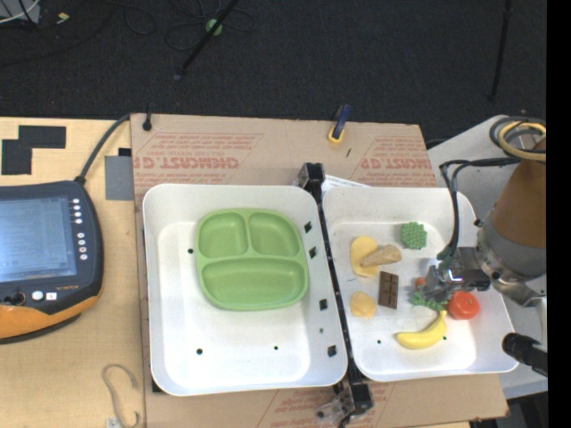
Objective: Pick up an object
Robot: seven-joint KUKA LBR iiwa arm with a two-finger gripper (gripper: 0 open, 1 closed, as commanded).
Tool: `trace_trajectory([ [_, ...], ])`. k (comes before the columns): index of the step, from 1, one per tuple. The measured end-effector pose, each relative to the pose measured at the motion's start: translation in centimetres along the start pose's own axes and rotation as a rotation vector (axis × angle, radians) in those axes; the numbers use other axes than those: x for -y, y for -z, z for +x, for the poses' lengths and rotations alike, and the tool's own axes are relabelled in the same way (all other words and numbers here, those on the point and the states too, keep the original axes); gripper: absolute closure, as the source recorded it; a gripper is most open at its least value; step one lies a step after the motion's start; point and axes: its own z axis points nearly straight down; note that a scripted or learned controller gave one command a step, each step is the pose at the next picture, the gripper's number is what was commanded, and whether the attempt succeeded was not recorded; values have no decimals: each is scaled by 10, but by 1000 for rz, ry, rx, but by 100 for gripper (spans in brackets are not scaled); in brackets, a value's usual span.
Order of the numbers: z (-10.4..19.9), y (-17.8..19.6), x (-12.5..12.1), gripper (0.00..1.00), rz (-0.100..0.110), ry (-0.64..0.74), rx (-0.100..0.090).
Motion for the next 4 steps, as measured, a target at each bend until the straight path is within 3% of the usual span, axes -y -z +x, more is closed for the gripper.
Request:
trace_trajectory([
  [1, 41, 8, -26, 100, 0, 4, -1],
  [4, 158, -14, -111, 100, 2, 3, -1],
])
